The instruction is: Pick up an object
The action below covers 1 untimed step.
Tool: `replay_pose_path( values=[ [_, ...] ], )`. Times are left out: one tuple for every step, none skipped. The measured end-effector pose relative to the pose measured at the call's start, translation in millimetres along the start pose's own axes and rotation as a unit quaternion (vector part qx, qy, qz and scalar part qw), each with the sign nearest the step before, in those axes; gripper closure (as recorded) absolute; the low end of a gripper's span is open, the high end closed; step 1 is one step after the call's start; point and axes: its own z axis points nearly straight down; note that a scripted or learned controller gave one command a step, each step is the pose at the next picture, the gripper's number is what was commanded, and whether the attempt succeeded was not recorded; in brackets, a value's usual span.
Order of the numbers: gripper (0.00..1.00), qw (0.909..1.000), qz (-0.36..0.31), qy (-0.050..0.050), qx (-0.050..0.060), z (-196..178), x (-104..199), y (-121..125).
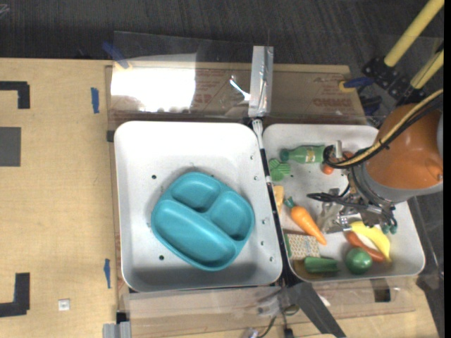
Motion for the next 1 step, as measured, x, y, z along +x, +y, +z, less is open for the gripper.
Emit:
replay_pose_path(
  values=[
    [1.0, 0.9929, -0.119, 0.007, -0.003, -164.2, -44.2, -11.7]
  ],
)
